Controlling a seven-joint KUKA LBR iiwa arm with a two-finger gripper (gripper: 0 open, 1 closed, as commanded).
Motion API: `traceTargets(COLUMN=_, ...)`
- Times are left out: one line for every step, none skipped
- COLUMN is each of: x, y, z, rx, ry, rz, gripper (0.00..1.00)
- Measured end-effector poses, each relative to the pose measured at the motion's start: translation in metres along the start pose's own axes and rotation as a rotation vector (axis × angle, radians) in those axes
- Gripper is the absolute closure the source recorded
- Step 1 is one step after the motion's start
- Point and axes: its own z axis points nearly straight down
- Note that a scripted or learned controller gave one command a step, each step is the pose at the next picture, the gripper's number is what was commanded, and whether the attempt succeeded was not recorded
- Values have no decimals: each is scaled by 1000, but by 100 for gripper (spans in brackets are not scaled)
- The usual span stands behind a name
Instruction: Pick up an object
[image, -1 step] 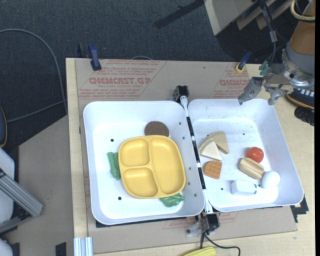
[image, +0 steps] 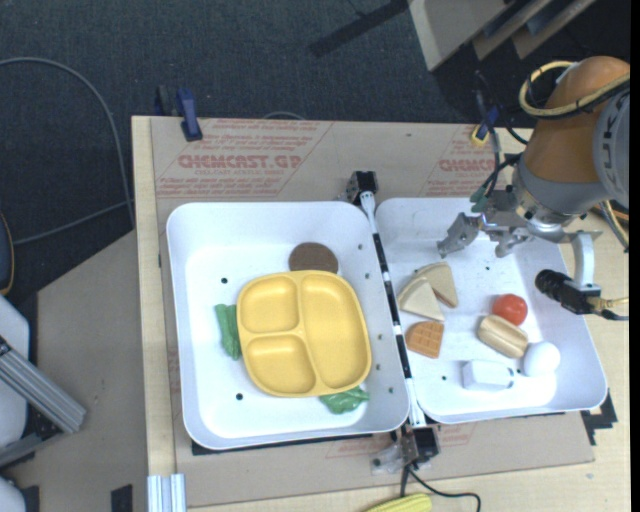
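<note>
My gripper (image: 481, 238) hangs over the far part of the right bin (image: 580, 385), open, with nothing between its fingers (image: 456, 238). Below and left of it lie two pale sandwich wedges (image: 428, 290). Nearer the front of this bin are a square waffle (image: 425, 338), a red tomato (image: 510, 308), a hot dog bun (image: 502, 336), a white egg (image: 541, 358) and a white block (image: 487, 375). None of them touches the gripper.
The left bin (image: 195, 260) holds a yellow divided plate (image: 303, 332), a brown disc (image: 313, 257) behind it, and green leafy pieces at its left (image: 228, 330) and front (image: 345, 401). A ridge (image: 385, 290) separates the two bins.
</note>
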Motion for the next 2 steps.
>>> traceTargets(x=21, y=-8, z=84, rx=0, ry=0, rz=-1, gripper=0)
traceTargets(x=21, y=-7, z=74, rx=-2, ry=0, rz=0, gripper=100)
